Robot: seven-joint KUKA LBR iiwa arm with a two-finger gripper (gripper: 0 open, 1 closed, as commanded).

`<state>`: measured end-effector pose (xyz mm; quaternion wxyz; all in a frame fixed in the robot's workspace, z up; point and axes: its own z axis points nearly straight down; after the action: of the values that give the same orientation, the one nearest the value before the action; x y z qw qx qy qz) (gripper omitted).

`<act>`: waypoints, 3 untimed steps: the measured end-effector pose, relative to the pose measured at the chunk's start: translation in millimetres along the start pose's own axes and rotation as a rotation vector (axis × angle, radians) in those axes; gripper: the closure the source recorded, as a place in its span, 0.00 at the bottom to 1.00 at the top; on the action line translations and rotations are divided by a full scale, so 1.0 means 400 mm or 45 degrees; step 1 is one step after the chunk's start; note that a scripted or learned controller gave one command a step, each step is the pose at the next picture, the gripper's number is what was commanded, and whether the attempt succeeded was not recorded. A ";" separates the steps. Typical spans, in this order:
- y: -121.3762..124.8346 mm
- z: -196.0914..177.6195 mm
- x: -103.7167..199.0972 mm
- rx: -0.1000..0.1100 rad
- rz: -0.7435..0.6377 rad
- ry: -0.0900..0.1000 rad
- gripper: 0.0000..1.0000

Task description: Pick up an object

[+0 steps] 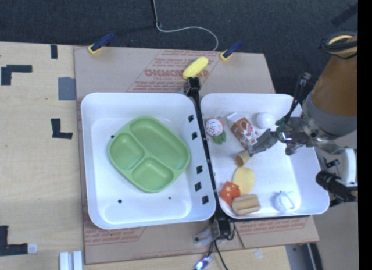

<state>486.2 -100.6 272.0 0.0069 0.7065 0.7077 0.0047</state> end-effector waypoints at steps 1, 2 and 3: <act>-0.021 0.326 -0.007 0.041 0.003 0.007 0.00; -0.014 0.286 -0.006 0.027 0.001 0.005 1.00; -0.002 0.028 0.091 0.009 -0.005 0.005 1.00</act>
<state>485.6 -64.2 260.8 0.0030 0.7050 0.7092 0.0034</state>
